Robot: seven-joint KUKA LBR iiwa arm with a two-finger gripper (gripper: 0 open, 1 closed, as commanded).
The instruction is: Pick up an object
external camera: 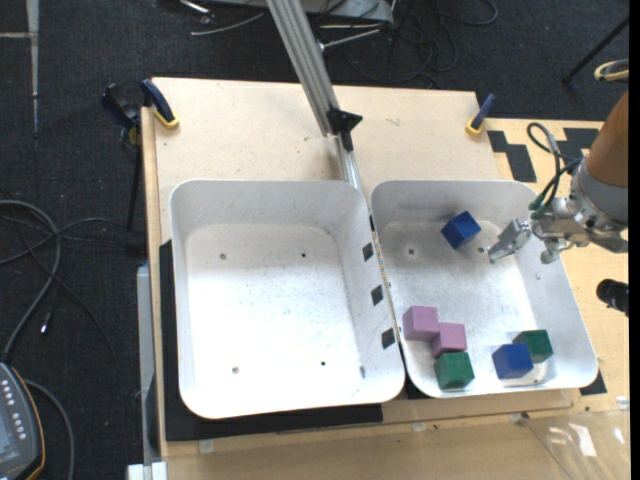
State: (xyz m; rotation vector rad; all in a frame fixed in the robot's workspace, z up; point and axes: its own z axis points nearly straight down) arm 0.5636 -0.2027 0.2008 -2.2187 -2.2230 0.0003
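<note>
No text, label, brand or number can be read anywhere here. The nearest thing to a sign is a black-and-white checker pattern (545, 150) on the bench at the far right, and small black squares (378, 294) along the wall between the two bins; neither carries letters or digits. The device (18, 428) at the near left has buttons too small to read.

Two shallow white matt plastic bins (200, 218), speckled, on a pale rough wooden bench (250, 128); bare ribbed metal rail (300, 48) above, slightly glossy.
</note>
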